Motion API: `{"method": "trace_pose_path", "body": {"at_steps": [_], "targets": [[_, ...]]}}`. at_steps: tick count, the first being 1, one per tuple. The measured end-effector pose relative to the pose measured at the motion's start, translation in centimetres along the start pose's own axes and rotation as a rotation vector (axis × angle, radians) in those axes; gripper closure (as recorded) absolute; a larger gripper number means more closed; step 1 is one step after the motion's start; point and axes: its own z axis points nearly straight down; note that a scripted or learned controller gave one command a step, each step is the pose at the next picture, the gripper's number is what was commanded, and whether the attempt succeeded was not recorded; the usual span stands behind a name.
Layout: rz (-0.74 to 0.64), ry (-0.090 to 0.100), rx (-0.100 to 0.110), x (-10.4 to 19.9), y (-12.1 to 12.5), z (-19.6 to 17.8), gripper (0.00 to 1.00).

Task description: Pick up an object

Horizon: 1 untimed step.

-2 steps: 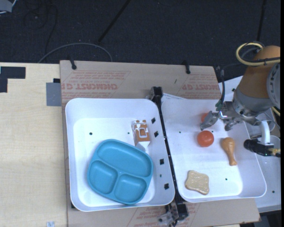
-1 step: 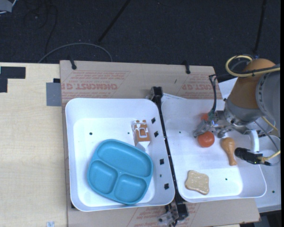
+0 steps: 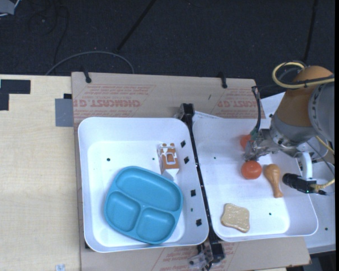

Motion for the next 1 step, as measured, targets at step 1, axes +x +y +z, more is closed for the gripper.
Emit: {"method": "trace_pose_path", "body": {"at_steps": [1], "targets": [[0.0, -0.002, -0.005, 0.15, -0.32, -4.33, 1.0]]}}
